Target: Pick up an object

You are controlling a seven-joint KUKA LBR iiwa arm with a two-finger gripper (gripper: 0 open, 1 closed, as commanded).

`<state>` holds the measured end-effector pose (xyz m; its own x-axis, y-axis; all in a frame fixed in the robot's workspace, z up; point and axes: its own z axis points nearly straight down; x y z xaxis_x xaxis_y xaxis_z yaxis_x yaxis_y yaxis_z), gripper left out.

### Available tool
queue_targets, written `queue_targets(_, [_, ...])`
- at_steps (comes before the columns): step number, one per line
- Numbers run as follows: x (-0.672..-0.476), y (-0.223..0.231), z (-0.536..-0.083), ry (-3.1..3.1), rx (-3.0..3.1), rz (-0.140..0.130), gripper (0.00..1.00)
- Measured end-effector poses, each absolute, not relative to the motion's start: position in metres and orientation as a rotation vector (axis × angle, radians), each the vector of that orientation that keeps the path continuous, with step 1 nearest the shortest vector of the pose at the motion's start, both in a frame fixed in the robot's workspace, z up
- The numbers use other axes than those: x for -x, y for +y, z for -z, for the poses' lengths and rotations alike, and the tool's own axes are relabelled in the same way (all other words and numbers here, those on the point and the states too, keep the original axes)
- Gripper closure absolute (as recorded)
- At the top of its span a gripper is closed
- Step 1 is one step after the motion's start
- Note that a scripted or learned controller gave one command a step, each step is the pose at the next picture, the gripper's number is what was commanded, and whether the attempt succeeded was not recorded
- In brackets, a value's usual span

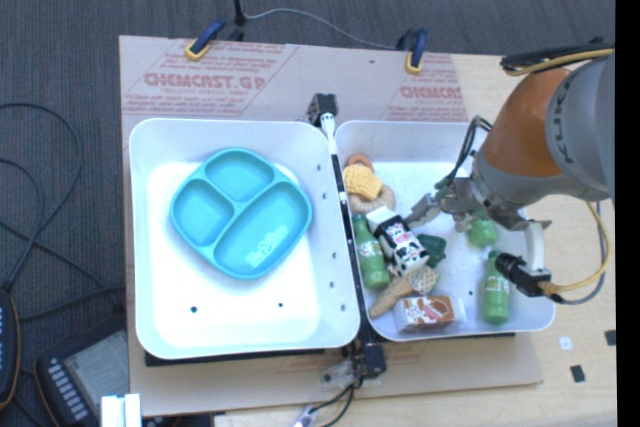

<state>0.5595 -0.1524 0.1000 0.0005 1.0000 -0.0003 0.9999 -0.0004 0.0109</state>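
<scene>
Orange-banded, my arm (545,130) reaches over the right bin (520,320). My gripper (437,207) hangs above the bin's centre; finger state cannot be determined. Just beside it lies the cow-patterned toy (403,246). Further left, the blue plate (240,212) occupies the left bin (160,315).

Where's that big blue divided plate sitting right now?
The blue plate lies alone in the left white bin, toward its upper middle, across the divider from the right bin crowded with small toys.
</scene>
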Motion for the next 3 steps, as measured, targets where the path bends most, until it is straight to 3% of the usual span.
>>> queue_targets(1, [-0.528, -0.101, -0.09, 2.206, -2.212, -0.01, 0.0])
queue_targets(2, [-0.529, -0.1, -0.101, 2.207, -2.21, -0.014, 1.0])
queue_targets(3, [-0.562, -0.065, -0.204, 2.222, -2.219, -0.001, 1.0])
